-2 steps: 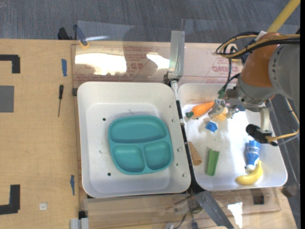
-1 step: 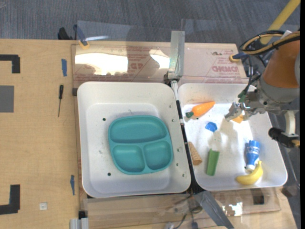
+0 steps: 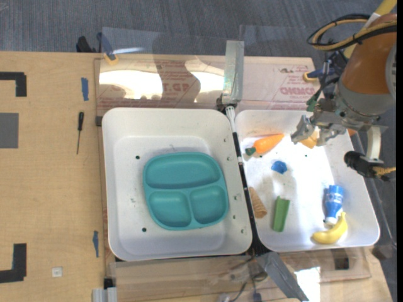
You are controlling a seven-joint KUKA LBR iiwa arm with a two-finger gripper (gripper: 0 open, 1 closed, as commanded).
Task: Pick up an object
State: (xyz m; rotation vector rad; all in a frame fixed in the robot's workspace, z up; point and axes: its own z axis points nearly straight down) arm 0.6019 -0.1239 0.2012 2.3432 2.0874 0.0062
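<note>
Wooden bench, two white bins; right bin holds toys. Gripper at frame upper right, over bin's top edge, fingers slightly spread, nothing visibly between. Small orange piece just below fingertips. Carrot lies left of gripper, long axis near horizontal.

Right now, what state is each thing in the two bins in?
teal divided plate: flat, upright, left bin
toy carrot: lying, right bin
blue piece: resting apart
green block: lying flat
blue tube: lying, touching banana
banana: lying at front corner
gripper: above right bin
</note>
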